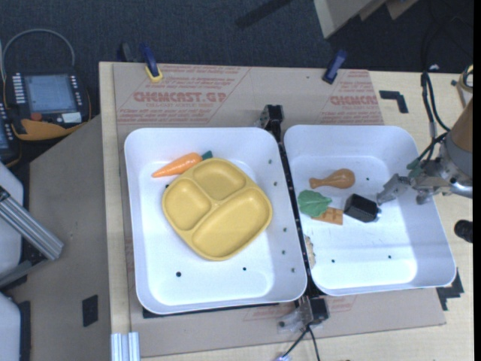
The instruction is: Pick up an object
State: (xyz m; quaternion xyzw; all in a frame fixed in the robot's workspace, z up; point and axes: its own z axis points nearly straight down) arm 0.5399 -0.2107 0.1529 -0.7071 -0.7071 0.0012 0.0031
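My gripper (pixel 406 192) hovers over the right side of the right bin (pixel 421 269), open, with bare bin floor between its fingers. Just left of its left fingertip (pixel 388 192) lies a small black block (pixel 361 207), apart from it. Further left are a green leaf-shaped toy (pixel 313 200) and a small orange piece (pixel 329 216) touching it. A tan toy drumstick (pixel 334 179) lies above them. In the left bin (pixel 143 201) a yellow divided plate (pixel 216 207) sits with an orange toy carrot (pixel 177 165) at its upper left edge.
The grey arm (pixel 460 156) enters from the right over the right bin's rim. A black divider clamp (pixel 272 116) sits between the bins at the back. A control pendant (pixel 46 100) lies off the bench at far left.
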